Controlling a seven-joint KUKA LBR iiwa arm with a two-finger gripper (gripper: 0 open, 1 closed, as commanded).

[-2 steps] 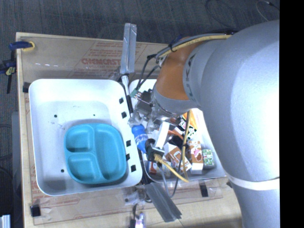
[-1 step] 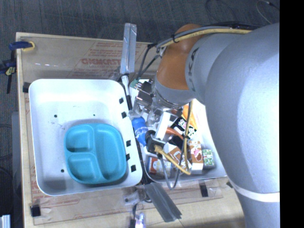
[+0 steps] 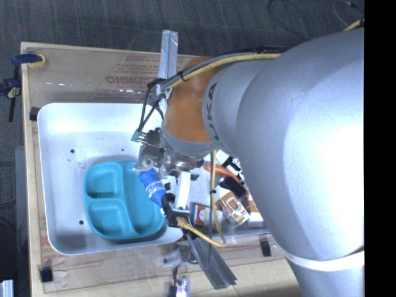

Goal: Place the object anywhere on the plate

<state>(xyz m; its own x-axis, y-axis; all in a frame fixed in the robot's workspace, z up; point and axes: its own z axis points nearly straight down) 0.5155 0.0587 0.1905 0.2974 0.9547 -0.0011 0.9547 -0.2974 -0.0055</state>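
A blue plate point(image 3: 114, 200) with two compartments on its left side lies in the left white bin point(image 3: 62, 141). My gripper point(image 3: 154, 184) reaches down from the grey and orange arm over the plate's right edge. It is shut on a small blue object point(image 3: 149, 182) with a white patch, held just above the plate's right side. The arm's wrist hides the gripper's upper part.
The right bin point(image 3: 250, 224) holds several packets and boxes, among them an orange and white one point(image 3: 234, 208); the big grey arm point(image 3: 291, 141) covers most of it. A yellow cable point(image 3: 213, 228) loops below the wrist. The left bin's floor shows bare white above and left of the plate.
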